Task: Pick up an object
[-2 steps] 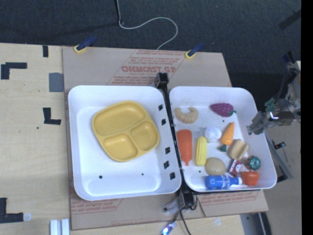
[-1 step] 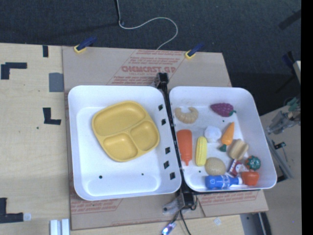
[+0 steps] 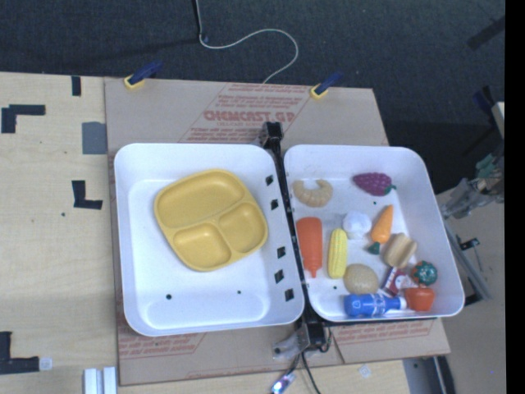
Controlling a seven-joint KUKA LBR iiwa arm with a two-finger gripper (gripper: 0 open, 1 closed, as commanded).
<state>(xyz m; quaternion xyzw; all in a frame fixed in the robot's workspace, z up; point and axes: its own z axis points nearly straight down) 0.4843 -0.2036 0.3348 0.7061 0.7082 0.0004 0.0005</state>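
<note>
Yellow plastic, one divided plate (image 3: 212,218), lies alone in the left bin (image 3: 131,245). The right bin (image 3: 426,187) crowds about ten toys: croissant (image 3: 313,191), carrot (image 3: 309,245), corn (image 3: 337,253), grapes (image 3: 372,183), bottle (image 3: 373,305). Packed so tightly, a grasp could likely slip or snag neighbours. The fingers' state: cannot tell.

Dark carpet (image 3: 394,23) lies behind the pale wooden desk (image 3: 49,245). A cardboard sheet (image 3: 246,109) covers it, clipped at the far edge.
</note>
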